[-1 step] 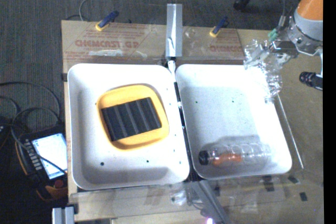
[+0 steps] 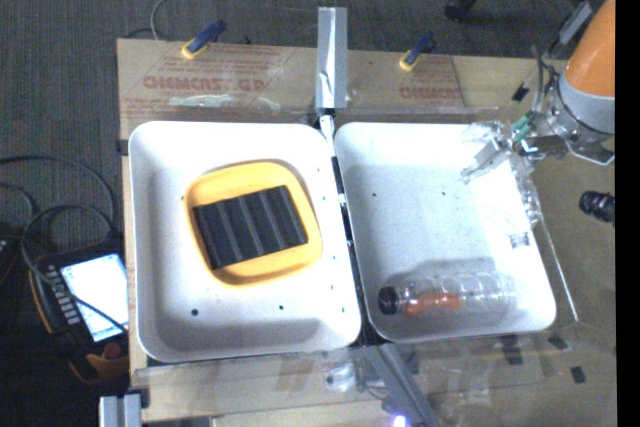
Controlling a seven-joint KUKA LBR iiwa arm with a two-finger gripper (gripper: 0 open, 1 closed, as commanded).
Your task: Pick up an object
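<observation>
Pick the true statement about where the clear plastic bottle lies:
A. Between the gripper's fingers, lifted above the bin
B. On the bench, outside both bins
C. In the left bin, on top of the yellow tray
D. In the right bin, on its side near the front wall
D. The clear bottle lies on its side along the front wall of the right bin, while the gripper is over that bin's far corner, apart from it.

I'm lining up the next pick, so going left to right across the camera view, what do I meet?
Left bin with the yellow and black tray → right bin with the clear plastic bottle at its near edge → tool over the right bin's far right corner.
</observation>
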